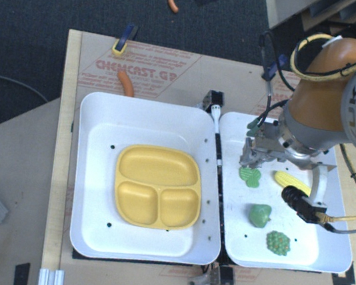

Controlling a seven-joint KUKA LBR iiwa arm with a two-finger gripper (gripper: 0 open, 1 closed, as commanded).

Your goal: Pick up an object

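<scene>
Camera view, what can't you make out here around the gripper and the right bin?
- Gripper: the wrist covers its fingers, so their spread and any contact with the green toy are unclear.
- Yellow toy: partly behind the arm's black fitting.
- Right bin: its far edge sits under the arm.

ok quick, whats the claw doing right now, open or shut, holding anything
claw: low in the right bin, just above the green toy; open or shut cannot be told, nothing seen held.
</scene>
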